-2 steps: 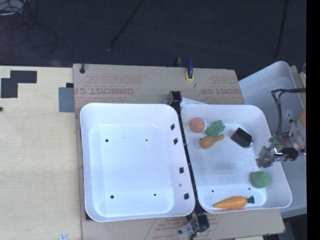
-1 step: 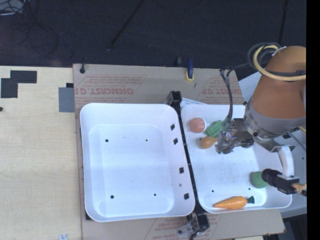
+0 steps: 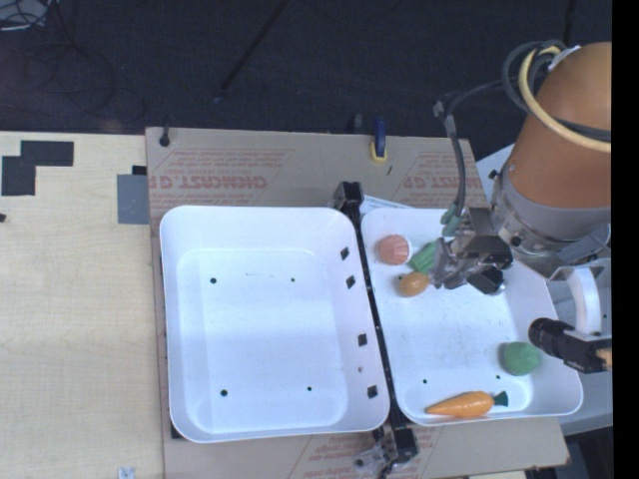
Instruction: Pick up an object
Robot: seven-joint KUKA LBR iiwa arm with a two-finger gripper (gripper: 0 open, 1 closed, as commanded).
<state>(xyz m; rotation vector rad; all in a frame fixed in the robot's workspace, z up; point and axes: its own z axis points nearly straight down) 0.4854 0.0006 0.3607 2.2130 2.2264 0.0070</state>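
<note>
From my station I see the grey arm with its orange band [image 3: 574, 98] reaching in from the right over the right-hand shallow white bin [image 3: 454, 352]. The two-finger gripper [image 3: 446, 270] sits low over that bin's upper middle, dark and cluttered with cabling, and I cannot tell how its claw is set from this angle.

Just at the gripper's tip lies a small orange-yellow rounded piece [image 3: 412, 284], close enough that it looks to be touching, though I cannot be sure. Its slightly longer axis runs roughly left to right. Right beside the gripper, on its upper left, a green rounded piece [image 3: 424, 257] is partly hidden by the metalwork. A pink ball-like object [image 3: 392, 249] rests a little farther left, near the bin's inner wall.

Well apart from these, a green dome-shaped lump [image 3: 519, 357] lies near the right wall of the same bin. An orange toy carrot [image 3: 461, 404] lies along the bin's near edge, long axis almost level across the view, tapered tip pointing left and its small green top pointing right.

The left-hand shallow white bin [image 3: 180, 297] stands beside it, the two touching along a black clipped seam, both on a brown cardboard sheet [image 3: 260, 173].
</note>
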